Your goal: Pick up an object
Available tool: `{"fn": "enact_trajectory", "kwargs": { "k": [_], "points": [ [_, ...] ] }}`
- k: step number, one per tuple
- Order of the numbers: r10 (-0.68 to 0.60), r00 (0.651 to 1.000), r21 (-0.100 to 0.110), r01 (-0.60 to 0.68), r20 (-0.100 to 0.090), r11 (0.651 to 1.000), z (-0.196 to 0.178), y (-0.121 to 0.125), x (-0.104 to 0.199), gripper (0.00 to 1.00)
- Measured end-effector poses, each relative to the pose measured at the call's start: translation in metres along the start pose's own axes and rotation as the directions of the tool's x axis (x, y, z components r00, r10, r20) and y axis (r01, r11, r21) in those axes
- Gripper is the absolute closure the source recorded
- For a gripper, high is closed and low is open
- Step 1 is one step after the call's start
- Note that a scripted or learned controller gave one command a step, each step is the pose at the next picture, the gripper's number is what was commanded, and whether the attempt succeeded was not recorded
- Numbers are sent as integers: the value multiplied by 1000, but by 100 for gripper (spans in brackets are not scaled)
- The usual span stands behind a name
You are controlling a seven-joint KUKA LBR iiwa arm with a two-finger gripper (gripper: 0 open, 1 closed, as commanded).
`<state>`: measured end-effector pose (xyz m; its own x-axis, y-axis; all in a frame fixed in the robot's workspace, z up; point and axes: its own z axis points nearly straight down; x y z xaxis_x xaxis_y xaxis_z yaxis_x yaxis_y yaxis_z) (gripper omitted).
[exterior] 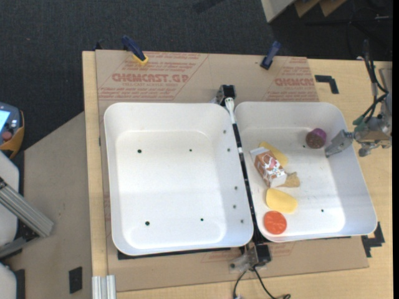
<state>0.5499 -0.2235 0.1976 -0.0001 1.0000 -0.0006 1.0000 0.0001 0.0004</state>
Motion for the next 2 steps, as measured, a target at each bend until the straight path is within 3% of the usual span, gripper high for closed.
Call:
{"fn": "enact_trajectory", "kwargs": {
  "k": [1, 2],
  "points": [
    [0, 1000, -2, 0, 1, 1000, 102, -18, 55, 0],
    [-8, 1000, -8, 8, 4, 1000, 112, 56, 123, 0]
  ]
}}
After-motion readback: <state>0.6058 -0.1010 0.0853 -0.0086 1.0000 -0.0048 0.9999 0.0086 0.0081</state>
